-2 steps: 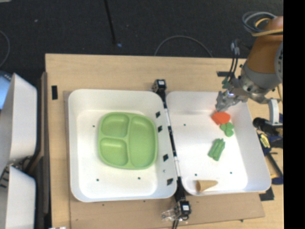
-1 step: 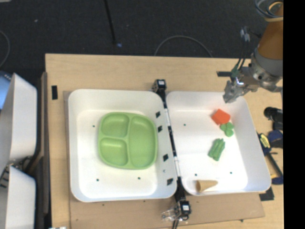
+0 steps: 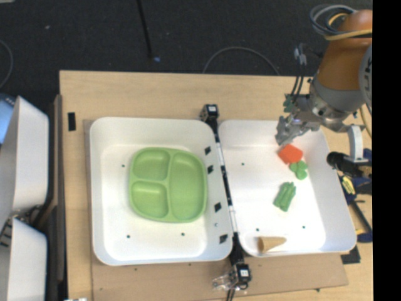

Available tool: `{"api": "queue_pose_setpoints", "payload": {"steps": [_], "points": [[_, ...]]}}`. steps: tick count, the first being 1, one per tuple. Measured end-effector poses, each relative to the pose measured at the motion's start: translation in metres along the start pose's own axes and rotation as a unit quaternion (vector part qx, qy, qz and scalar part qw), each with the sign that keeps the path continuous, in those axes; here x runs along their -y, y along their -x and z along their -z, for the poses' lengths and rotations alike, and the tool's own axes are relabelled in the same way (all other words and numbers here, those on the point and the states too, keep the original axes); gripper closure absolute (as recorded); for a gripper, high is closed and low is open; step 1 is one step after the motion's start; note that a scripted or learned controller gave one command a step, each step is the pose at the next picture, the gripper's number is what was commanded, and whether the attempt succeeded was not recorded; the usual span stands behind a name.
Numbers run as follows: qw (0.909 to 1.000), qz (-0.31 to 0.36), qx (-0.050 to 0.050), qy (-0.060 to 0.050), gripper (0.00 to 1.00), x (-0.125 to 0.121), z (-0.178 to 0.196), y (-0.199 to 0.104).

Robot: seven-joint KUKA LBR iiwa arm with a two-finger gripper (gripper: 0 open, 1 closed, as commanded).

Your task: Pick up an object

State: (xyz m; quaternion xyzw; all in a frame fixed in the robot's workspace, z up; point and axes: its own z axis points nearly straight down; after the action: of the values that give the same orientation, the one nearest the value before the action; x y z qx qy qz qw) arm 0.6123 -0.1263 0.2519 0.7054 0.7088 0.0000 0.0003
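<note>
Orange toy [image 3: 289, 153] lies just under the tool [image 3: 289, 132], whose grip state I cannot tell.

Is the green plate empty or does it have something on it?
Empty: the green plate shows three bare compartments in the left bin.

Two shallow white bins sit side by side on the bench: the left bin [image 3: 106, 243] and the right bin [image 3: 250, 137]. In the left one lies one green plate [image 3: 168, 184], and it is split into three compartments. The right one holds four small things: one orange piece [image 3: 290, 153], one small round green piece [image 3: 299, 170] just beside it, one longer green piece [image 3: 284, 196], and one tan cone-like piece [image 3: 272, 244] near the front rim. One arm [image 3: 341, 68] reaches in, carrying one gripper [image 3: 289, 129].
</note>
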Motion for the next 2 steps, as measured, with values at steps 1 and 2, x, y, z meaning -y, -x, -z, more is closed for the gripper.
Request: {"api": "queue_pose_setpoints", "payload": {"steps": [1,2], "points": [[1.0000,0.000,0.000,0.000,1.00,0.021,-0.003,-0.040],[1.0000,0.001,-0.001,0.000,1.00,0.035,0.004,-0.083]]}}
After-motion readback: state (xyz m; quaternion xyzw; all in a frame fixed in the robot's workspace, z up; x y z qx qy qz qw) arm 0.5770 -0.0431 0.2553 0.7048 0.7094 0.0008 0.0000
